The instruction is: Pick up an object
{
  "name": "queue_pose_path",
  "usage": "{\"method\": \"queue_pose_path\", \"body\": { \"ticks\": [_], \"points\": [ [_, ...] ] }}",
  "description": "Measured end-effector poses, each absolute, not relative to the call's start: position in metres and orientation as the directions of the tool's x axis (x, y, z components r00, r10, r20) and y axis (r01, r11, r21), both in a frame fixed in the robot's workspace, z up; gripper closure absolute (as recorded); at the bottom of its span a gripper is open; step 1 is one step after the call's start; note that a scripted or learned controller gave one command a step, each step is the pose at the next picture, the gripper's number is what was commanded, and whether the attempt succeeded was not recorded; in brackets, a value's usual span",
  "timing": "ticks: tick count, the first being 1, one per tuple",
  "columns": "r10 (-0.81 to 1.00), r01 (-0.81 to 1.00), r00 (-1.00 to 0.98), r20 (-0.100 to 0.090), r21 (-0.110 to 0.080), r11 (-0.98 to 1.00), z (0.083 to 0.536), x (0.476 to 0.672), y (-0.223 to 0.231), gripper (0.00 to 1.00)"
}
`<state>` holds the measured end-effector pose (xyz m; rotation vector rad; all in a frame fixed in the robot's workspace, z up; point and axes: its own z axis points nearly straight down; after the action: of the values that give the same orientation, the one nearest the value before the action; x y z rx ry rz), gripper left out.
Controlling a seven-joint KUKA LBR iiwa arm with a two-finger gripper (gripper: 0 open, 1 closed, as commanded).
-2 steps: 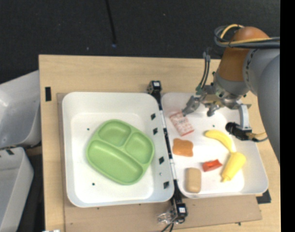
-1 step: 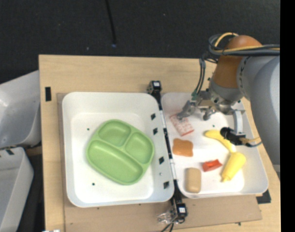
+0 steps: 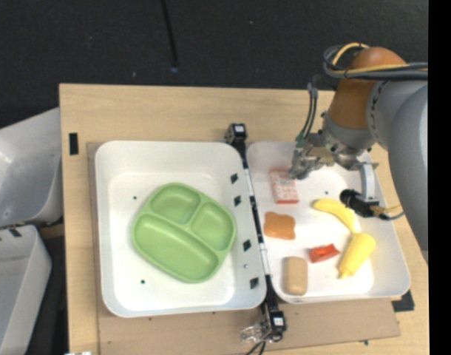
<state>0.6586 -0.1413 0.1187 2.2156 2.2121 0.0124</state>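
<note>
Wafer [image 3: 285, 188], pink, lies at 10 o'clock in the right bin [image 3: 392, 268], just below the claw [image 3: 299, 164]; whether the claw is spread or pressed together cannot be told. Banana [image 3: 338, 211] sits at 3 o'clock of the wafer. Green plate [image 3: 184, 231] fills the left bin [image 3: 114, 287].

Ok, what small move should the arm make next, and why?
Probably lower straight down. The claw sits just above the top right corner of the pink packet in the right bin, nearer to it than to the banana, and nothing appears gripped yet.
</note>
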Motion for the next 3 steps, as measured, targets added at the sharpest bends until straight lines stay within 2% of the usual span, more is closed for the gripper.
{"method": "queue_pose_path", "body": {
  "ticks": [2,3],
  "points": [
    [1.000,1.000,-0.004,-0.002,0.007,0.004,0.211,0.664,-0.142,1.00],
    [1.000,1.000,-0.006,0.001,0.002,0.006,0.222,0.658,-0.099,1.00]
  ]
}}
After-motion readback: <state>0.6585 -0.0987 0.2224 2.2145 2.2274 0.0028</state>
